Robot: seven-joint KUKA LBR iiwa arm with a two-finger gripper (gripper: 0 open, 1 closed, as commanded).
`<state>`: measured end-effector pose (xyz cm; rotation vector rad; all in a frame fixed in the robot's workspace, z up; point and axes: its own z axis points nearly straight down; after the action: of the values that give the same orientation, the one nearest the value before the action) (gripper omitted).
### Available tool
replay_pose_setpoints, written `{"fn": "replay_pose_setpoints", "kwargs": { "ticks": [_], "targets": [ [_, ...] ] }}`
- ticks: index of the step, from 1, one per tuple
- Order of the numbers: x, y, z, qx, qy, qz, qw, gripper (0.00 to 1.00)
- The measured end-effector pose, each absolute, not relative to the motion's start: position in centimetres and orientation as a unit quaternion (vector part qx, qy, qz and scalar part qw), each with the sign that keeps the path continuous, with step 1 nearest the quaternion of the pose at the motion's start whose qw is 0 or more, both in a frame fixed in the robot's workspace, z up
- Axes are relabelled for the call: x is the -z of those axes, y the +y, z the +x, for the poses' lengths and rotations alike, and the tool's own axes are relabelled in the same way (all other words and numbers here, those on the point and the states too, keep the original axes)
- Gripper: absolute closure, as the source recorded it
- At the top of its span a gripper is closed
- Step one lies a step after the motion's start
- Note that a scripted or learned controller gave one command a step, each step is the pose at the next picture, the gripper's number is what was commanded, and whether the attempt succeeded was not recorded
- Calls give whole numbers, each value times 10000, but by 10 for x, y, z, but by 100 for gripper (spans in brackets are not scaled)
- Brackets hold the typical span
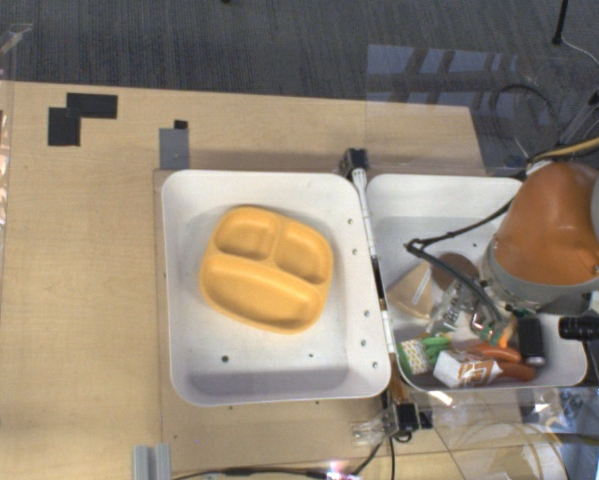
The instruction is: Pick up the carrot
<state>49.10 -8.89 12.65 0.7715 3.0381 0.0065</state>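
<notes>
The carrot [507, 362] is a thin orange piece lying near the front edge of the right bin [429, 203], with a green leafy end [434, 346] to its left. My gripper [466, 315] hangs low over the front part of this bin, just above and slightly left of the carrot. The grey arm with its orange band [551, 226] covers much of the bin's right side and hides what lies under it.
A small white and brown box [461, 371] lies against the carrot at the bin's front wall. A tan and brown object [426, 280] sits left of the gripper. The left bin [194, 368] holds a yellow divided plate [267, 268].
</notes>
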Motion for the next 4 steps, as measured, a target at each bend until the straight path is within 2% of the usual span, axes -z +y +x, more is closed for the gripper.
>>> {"fn": "replay_pose_setpoints", "kwargs": {
  "ticks": [1, 2, 3, 4],
  "targets": [
    [-89, -166, 493, -17, 9920, 1261, 63, 100],
    [-89, -168, 496, 0, 9918, 1271, 125, 0],
    [-98, -167, 499, -11, 9918, 1272, 123, 100],
    [-98, -167, 498, -14, 9918, 1272, 119, 0]
  ]
}}
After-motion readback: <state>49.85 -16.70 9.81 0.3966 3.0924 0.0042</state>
